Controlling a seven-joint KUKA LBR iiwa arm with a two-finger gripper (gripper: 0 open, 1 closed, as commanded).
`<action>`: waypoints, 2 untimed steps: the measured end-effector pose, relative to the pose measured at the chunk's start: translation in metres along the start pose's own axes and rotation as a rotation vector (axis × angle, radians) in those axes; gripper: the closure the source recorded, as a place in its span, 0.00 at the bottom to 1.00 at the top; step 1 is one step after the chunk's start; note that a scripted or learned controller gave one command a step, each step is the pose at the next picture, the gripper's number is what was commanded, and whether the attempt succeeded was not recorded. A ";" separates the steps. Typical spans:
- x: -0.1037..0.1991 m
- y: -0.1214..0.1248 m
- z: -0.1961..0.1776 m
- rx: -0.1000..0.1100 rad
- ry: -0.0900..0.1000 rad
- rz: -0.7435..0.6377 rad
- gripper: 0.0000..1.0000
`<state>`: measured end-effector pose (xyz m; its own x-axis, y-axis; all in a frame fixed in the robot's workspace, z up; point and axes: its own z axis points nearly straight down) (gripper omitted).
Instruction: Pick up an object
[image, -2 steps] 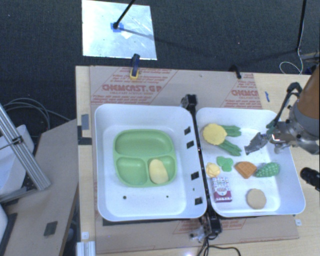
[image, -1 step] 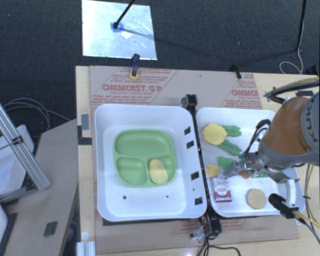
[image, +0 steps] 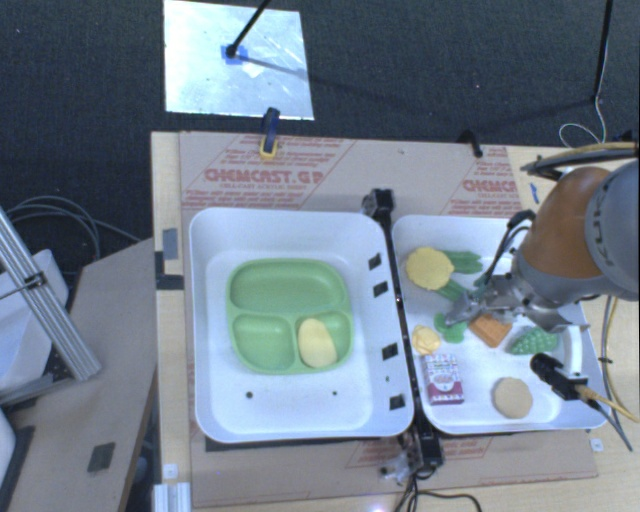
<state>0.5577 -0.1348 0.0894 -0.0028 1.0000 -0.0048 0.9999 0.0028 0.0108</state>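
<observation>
The arm is reaching in from the right of the frame, its end effector (image: 462, 316) hanging low over the right bin (image: 500, 422), just beside an orange wedge (image: 489, 330); whether it is spread or pinching cannot be told; a round yellow piece (image: 429, 267) is lying at the bin's upper left; a red-and-white box (image: 443, 379) and a tan disc (image: 512, 397) are sitting along its lower edge; in the left bin (image: 215, 300), a green divided tray (image: 288, 312) is carrying a pale yellow lump (image: 318, 344) in its lower right compartment.
</observation>
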 end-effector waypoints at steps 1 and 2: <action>-0.033 -0.009 -0.001 -0.006 0.002 0.000 0.00; -0.037 -0.007 -0.015 -0.016 -0.009 0.003 1.00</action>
<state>0.5505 -0.1716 0.1040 0.0000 0.9999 -0.0136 0.9996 0.0003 0.0271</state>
